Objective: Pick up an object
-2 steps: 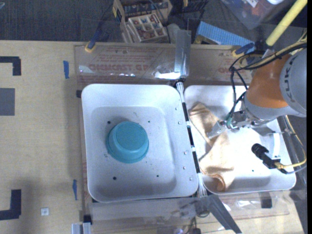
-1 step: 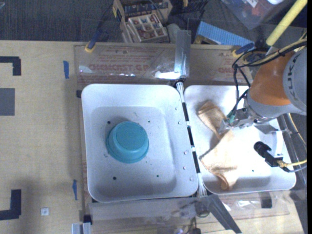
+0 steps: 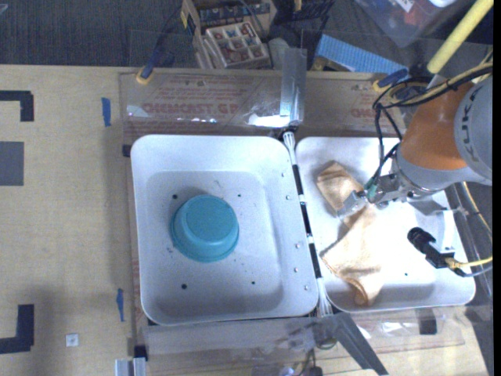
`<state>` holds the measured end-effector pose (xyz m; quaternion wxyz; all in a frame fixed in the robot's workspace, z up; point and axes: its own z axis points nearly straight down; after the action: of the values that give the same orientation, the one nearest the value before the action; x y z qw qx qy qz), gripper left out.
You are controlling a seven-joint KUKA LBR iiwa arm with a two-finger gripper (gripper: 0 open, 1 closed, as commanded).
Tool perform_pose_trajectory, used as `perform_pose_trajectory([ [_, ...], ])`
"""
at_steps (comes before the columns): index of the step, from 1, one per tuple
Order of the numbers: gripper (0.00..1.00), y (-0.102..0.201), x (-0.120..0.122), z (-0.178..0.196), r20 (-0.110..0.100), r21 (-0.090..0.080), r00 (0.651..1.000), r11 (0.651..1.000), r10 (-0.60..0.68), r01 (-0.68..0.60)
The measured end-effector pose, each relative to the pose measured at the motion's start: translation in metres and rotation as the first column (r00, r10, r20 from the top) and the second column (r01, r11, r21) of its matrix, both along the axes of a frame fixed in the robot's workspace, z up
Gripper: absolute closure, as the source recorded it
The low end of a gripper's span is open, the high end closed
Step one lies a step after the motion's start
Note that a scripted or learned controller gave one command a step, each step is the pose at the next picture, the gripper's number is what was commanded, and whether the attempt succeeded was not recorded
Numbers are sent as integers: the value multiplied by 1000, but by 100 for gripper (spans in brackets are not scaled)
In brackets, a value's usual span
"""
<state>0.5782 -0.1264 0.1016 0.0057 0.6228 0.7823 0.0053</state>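
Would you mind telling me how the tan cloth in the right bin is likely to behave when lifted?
The tan cloth lies crumpled and folded, so it is probably floppy and would drape from the claw. It looks thin, so likely light, and unlikely to roll.

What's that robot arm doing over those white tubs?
The grey and orange robot arm is reaching into the right bin, with its gripper down by a tan cloth. Whether it has grabbed the cloth is hard to see. A blue bowl sits upside down in the left bin, untouched.
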Motion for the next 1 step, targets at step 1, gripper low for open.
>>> perform_pose_trajectory([
  [1,100,-3,0,10,4,-1,1000,1000,-6,6],
])
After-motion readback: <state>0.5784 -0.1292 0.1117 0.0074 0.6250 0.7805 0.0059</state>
